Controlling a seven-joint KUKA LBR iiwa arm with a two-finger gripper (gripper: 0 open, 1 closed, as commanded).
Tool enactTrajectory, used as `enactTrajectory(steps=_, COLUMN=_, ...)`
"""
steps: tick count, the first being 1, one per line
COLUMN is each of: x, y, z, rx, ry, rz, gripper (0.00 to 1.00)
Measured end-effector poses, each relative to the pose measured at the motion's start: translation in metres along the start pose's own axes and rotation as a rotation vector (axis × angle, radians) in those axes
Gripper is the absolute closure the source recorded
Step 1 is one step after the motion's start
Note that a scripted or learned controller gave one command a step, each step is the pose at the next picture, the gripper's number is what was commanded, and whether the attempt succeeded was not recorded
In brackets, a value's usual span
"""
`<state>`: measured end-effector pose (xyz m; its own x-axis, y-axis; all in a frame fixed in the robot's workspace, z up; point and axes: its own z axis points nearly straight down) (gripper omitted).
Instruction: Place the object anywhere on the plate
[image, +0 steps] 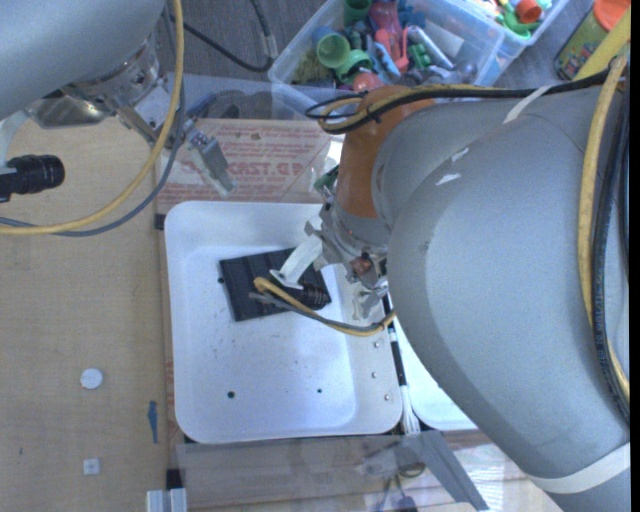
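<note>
The gripper (343, 270) hangs low over the shallow white plastic bin (262, 398), at the right edge of a flat black square panel (244, 287) lying in that bin's upper half. Whether the gripper is open or closed cannot be told.

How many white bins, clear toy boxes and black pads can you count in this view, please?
White bins: 2, left and right
Clear box of toys: 1
Black pad: 1
Total: 4
</note>
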<state>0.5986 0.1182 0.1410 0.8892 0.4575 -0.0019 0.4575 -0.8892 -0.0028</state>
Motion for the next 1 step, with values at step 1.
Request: enactTrajectory(steps=1, x=0.0, y=0.0, z=0.0, rx=0.0, ry=0.0, rz=0.0, gripper=0.0)
